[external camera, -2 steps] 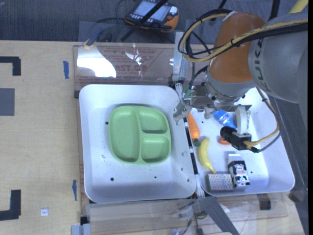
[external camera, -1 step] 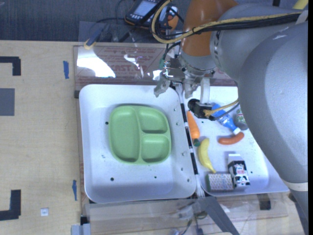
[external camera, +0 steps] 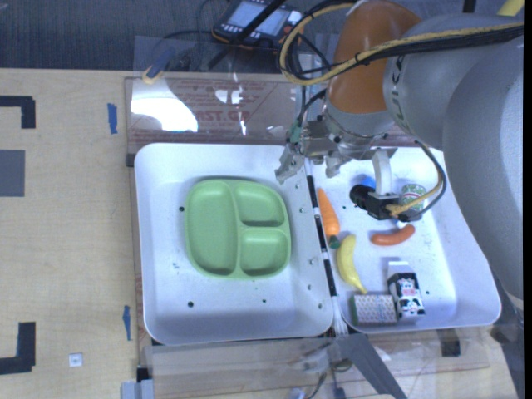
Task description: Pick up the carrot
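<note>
Your end effector (external camera: 309,158) hangs released above centre frame; the carrot (external camera: 329,214) lies just below it against the right bin's (external camera: 465,248) left wall, so a finger could strike that wall or nudge the banana (external camera: 349,263).

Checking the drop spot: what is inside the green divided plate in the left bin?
The green divided plate shows three bare compartments with nothing lying in them. The bin floor beneath the plate is covered.
</note>
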